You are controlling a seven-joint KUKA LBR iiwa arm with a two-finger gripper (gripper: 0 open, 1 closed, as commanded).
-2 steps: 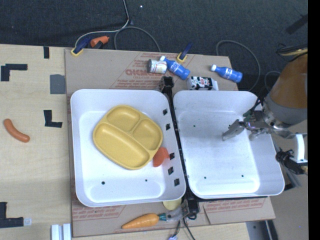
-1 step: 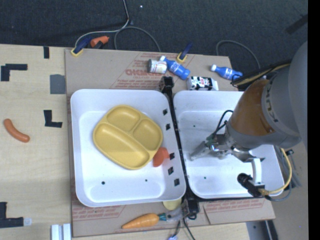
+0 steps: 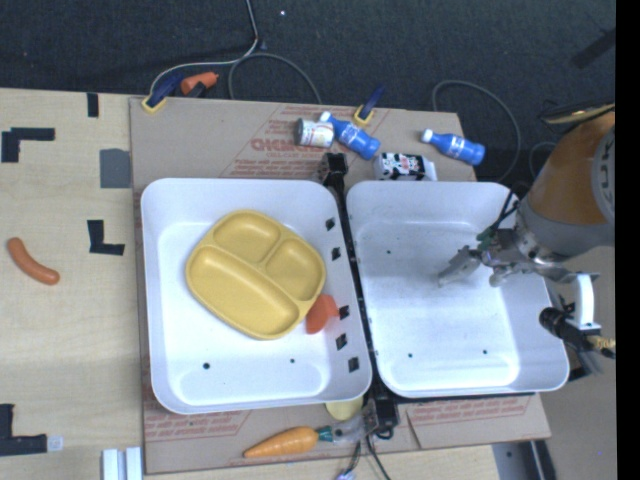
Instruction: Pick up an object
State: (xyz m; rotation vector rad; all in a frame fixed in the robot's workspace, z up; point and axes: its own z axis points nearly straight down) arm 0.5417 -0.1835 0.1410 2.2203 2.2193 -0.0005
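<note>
Reaching in from the right, the grey arm [image 3: 575, 193] with its orange band bends down over the right bin [image 3: 400, 363], and its gripper [image 3: 480, 265] hangs low above the bin's floor, toward the far right part of it. The two fingers [image 3: 455, 268] point leftward and stand spread apart, with nothing between them (only white bin floor shows in the gap).

In the left bin [image 3: 170, 368] lies a yellow divided plate [image 3: 255, 271], its long axis running on a slant from upper right to lower left. A small orange-red object [image 3: 321, 314] sits touching the plate's lower right edge, close to the wall that parts the two bins; it is too small to tell which way it points.

Outside the bins, a toy carrot [image 3: 282, 442] lies on the cardboard in front of the left bin, its long axis nearly level, green end to the right. Two blue bottles [image 3: 355, 138] [image 3: 455, 147] lie behind the bins, and an orange sausage-shaped piece [image 3: 33, 262] lies far left on the bench.
</note>
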